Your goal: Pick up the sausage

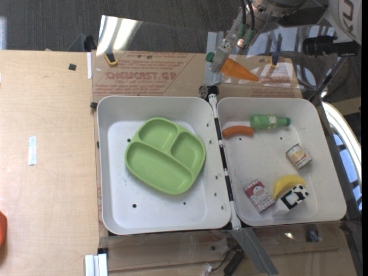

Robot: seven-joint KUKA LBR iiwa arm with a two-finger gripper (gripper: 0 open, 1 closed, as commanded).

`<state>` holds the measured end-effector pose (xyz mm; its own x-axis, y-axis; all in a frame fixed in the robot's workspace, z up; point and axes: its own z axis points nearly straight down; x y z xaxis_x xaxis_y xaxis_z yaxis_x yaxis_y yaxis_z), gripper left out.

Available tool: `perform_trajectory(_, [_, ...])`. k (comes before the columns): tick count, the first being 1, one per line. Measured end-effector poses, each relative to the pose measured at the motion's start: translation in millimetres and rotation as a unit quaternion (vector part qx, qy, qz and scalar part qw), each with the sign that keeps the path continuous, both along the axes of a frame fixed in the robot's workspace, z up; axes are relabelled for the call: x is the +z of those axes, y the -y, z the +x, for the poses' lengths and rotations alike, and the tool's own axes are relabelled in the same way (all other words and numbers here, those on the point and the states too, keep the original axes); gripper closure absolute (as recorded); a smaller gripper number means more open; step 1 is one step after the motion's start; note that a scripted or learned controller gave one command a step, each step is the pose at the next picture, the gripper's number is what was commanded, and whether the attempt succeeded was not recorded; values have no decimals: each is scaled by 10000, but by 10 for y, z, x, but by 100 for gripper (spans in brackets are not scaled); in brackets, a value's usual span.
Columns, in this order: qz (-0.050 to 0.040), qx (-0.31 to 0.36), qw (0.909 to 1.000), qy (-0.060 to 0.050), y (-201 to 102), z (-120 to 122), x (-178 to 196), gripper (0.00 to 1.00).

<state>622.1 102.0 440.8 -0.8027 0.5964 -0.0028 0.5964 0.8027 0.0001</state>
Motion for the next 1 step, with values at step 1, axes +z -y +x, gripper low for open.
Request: perform_trajectory(1, [5, 2054, 9787, -14, 421, 162, -1461, 100])
